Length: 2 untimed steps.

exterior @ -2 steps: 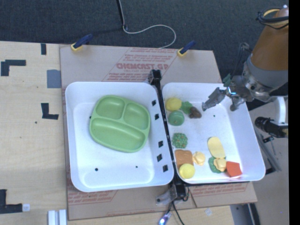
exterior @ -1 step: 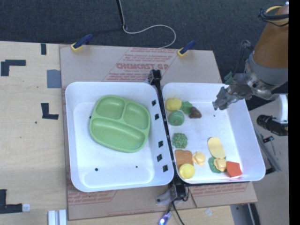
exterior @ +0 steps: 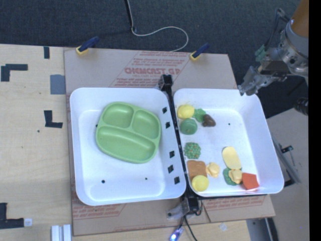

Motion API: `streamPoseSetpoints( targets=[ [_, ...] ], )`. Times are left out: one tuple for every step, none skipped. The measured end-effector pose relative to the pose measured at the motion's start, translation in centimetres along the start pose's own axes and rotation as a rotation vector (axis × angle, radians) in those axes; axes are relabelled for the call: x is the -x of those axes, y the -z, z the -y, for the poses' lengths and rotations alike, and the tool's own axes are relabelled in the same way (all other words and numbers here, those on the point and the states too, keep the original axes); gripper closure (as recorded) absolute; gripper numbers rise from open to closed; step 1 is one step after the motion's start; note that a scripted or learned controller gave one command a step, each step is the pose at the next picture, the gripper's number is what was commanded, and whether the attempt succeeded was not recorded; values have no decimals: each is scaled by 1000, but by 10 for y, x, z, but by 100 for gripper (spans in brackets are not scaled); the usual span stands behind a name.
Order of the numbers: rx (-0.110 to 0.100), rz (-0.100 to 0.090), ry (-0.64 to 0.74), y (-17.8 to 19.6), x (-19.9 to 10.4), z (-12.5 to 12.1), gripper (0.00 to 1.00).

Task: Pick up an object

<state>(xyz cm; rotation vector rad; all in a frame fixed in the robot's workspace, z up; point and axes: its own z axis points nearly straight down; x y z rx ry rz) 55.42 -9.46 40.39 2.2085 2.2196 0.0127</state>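
The right bin (exterior: 251, 134) holds several small toy foods. A yellow lemon (exterior: 185, 111), a green round piece (exterior: 189, 127) and a brown lump (exterior: 208, 120) lie near its far left corner. A green broccoli-like piece (exterior: 192, 149), an orange-brown slab (exterior: 196, 167) and a yellow ball (exterior: 199, 183) run down its left side. A yellow oval (exterior: 231, 157) and an orange-red block (exterior: 250, 181) sit at the near right. My gripper (exterior: 249, 87) hangs over the bin's far right corner, above the rim and apart from every object.
A green divided plate (exterior: 128, 131) lies in the left bin (exterior: 83, 149). The bins meet at a black-marked divider (exterior: 172, 134). Cardboard (exterior: 150, 69) with two clamps lies under them, and a white cable (exterior: 150, 31) loops behind.
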Motion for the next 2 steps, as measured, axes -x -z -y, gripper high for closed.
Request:
streamPoseSetpoints(
  targets=[
    [-24, -4, 2, -101, -70, 13, 100],
    [-9, -4, 3, -27, -116, 47, 100]
  ],
)
